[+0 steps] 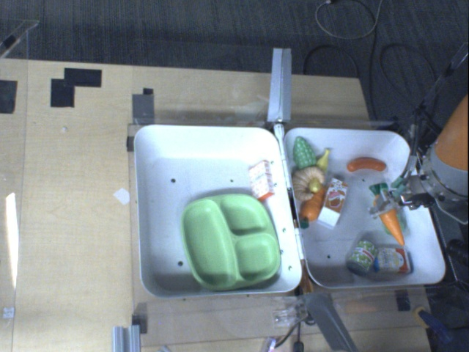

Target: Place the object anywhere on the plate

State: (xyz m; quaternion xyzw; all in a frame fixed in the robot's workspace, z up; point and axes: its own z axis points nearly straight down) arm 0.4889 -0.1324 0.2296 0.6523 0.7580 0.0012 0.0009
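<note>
Catalogued on pale wooden desk [73,218], centre to right of frame: two shallow white bins side by side.

Left white bin [157,167]:
- Light green plastic plate with three compartments [231,240], lower middle of bin, flat on floor.
- Small red-and-white printed carton [261,180], upper right of bin, leaning against right wall, just above plate, apart from it.

Right white bin [429,259]:
- Green toy corn cob [303,152], upper left corner.
- Small yellow toy banana [322,158], just beside corn.
- Tan toy garlic bulb or pumpkin [306,179], below corn, touching left wall.
- Orange toy carrot by left wall [311,207], below tan piece, tilted.
- Red-and-white small box [334,199], just right of that carrot.
- Orange-red toy sausage [366,165], upper middle, well apart from others.
- Second orange toy carrot with green top [392,222], right of centre, tip pointing toward lower right.
- Green-and-red labelled can lying on side [377,259], lower right part of bin.

Grey arm with orange band [451,149], entering at right edge of frame. Two-finger gripper [388,200] low over right bin, directly above leafy end of second carrot. Grip state: cannot tell, blurred and crowded by carrot top; contact with carrot likewise unclear.
</note>
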